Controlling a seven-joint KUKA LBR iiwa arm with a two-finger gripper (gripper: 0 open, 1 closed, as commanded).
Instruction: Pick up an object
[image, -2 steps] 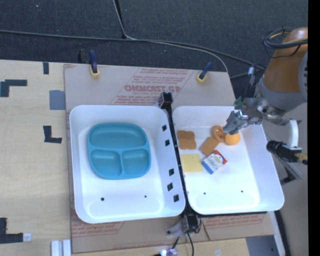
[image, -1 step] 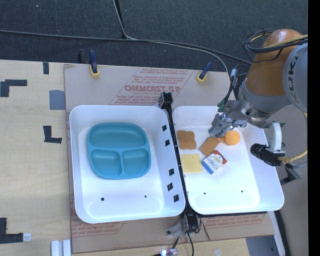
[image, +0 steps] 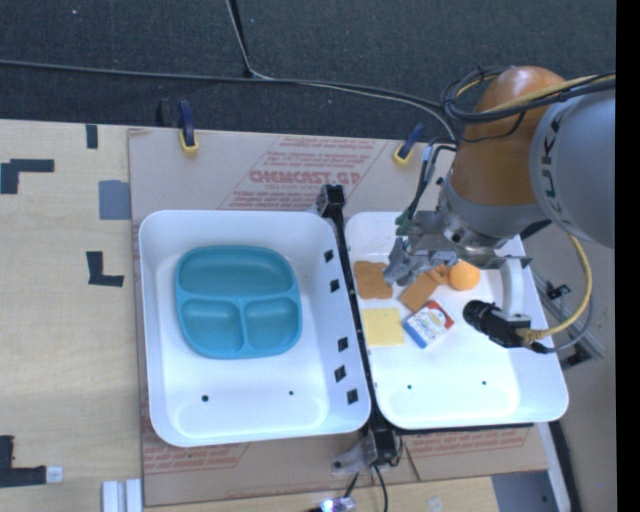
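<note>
While my arm hangs over the right bin (image: 540, 400), I read the bench from its left side across. At the left, the left bin (image: 160, 400) carries 1 teal divided plate (image: 238, 300), lying flat near its middle. Past the shared edge between the 2 bins, the right bin holds a brown slice (image: 371, 280) close to its left edge, with a yellow square (image: 382, 326) just below it. Next comes a tan block (image: 420, 291), then a small red, white and blue packet (image: 430, 325) near the bin's centre, and an orange ball (image: 463, 276) toward the far right side. My pincer (image: 408, 262) sits low over the brown slice and the tan block; I cannot tell how it is set. I judge the tan block my likeliest pick: probably light, stiff toy food, somewhat slick, best pinched across its 2 long sides. The flat slices look harder to lift.
</note>
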